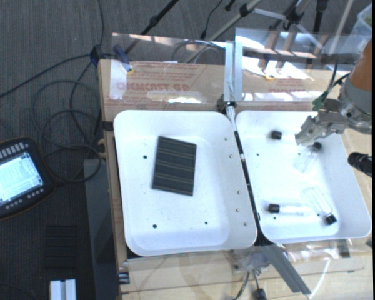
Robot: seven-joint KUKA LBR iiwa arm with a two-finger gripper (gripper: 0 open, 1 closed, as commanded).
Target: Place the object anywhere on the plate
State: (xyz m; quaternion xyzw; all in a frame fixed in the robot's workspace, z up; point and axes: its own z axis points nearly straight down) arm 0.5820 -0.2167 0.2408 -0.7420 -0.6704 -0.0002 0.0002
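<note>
Two white bins (175, 242) (356, 227), one dark plate (174, 165)

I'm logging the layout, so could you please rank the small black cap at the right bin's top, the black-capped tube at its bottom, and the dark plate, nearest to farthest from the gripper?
1. Cap: right bin's top, just left of the gripper.
2. Tube: right bin's bottom.
3. Plate: middle of the left bin.
</note>
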